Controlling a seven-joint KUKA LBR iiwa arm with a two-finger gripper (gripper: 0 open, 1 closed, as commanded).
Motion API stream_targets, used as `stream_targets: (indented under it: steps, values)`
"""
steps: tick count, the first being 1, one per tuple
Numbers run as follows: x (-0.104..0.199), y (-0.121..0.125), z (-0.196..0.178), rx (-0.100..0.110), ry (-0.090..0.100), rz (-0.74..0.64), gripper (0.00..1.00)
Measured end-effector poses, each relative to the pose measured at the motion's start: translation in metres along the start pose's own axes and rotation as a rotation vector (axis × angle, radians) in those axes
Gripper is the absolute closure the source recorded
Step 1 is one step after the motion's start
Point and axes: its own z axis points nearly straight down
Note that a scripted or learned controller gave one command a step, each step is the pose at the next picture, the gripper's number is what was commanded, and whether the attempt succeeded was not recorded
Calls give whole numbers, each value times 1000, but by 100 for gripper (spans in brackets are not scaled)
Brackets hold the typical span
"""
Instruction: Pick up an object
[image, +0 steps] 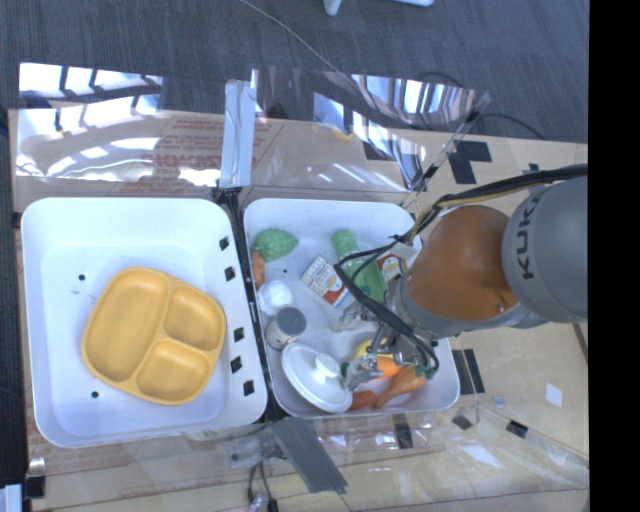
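Hard to tell whether the pincer (385, 358) is parted or clenched, low in the right bin (300, 215) just beside the white lid (315, 377) and over the orange carrot pieces (400, 383), with nothing plainly between its tips. Likely to skid off that crowded heap, nudge the lid or snag a neighbour, since the pieces touch. Farther from the lid: grey disc (290, 322), green toy (275, 243), yellow tray (153, 334) in the left bin (40, 300).
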Motion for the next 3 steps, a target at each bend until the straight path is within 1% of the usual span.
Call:
stream_targets:
  steps: [1, 2, 3]
  values:
    - [-58, 56, 10, -1, 29, 261, 0]
    - [-59, 57, 0, -1, 29, 254, 100]
    - [-115, 30, -64, 3, 30, 434, 100]
